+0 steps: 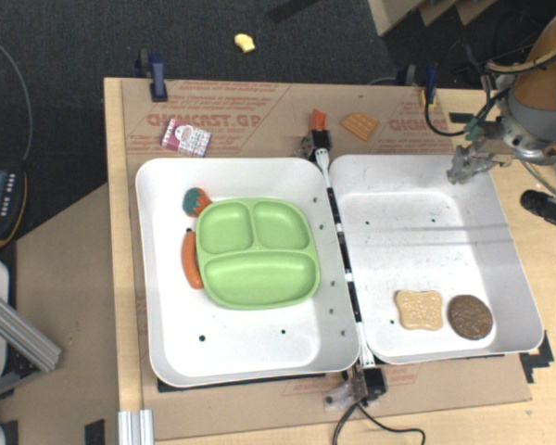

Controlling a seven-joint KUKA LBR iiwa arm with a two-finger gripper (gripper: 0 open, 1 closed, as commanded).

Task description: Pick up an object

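Green divided plate point(257, 251) in the left bin point(167, 332), well apart from the pincer point(465, 162) at the right bin's point(426, 216) 1 o'clock corner. Toward 5 o'clock, a pale square biscuit point(419, 309) just beside a brown round cookie point(470, 315). Cannot tell whether pincer released or clenched.

Bright, even overhead light, mild glare washing out the white bins point(426, 202), soft shadow band from the arm point(537, 109) across the right bin's floor, dark carpet point(65, 26) underexposed, overall slightly soft focus with low resolution and grain.
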